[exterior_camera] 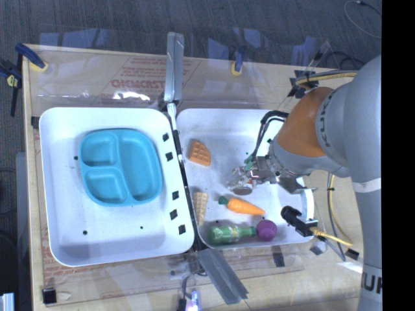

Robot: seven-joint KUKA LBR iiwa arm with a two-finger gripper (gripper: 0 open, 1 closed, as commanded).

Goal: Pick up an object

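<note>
Just below the end effector [244,177] lies a carrot [242,206]

**Arm low over the right bin's toys**

The grey arm's two-finger gripper [245,175] hangs in the right shallow white bin [214,118], just above the orange plastic carrot [242,206]. Left of the carrot stands a waffle cone [200,205]; below it, a green bottle [231,232] and purple ball [266,229]. An orange wedge [200,153] sits upper-left. A blue divided tray [122,166] occupies the left bin [58,225].
</note>
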